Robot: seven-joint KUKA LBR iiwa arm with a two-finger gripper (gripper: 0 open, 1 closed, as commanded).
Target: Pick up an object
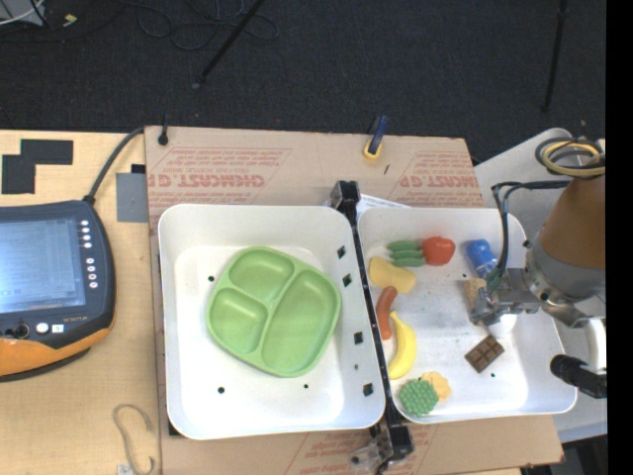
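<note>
Grey metal, the gripper [492, 310] hangs low over the right bin [514, 396]; whether it is released or clenched I cannot tell. A brown block [484, 353] lies just below it, a blue object [479, 253] just above. I would centre squarely over one piece before descending.

Red print on cardboard sheet [297, 171] behind the bins, upside down, repeated twice; roughly "CHEMCREST", not sure. Tablet screen [38, 262] text unreadable.
</note>
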